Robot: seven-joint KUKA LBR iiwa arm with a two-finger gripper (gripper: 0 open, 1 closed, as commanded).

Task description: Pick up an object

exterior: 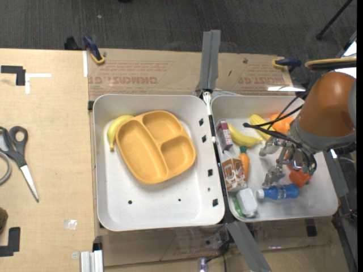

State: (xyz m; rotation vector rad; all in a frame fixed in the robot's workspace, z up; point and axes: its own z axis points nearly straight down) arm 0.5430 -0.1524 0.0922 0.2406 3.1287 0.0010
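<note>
My gripper (pixel 270 164) hangs low over the right bin (pixel 323 205), open, with bare bin floor showing between its two fingers. A blue bottle (pixel 281 193) lies just below it and a red-orange object (pixel 300 177) sits to its right. To its left lie a small carrot (pixel 244 162), a yellow banana (pixel 247 136), a brown carton (pixel 233 174) and a purple packet (pixel 224 134). A white and green item (pixel 247 203) rests in the near left corner. The arm's orange band (pixel 332 109) hides the far right part of this bin.
In the left bin (pixel 113 208), a yellow divided plate (pixel 156 146) lies partly over a banana (pixel 116 128). Scissors (pixel 20 157) lie on the bench at far left. Blue clamps (pixel 93 49) hold the cardboard behind the bins. A grey strut (pixel 210 61) stands between the bins.
</note>
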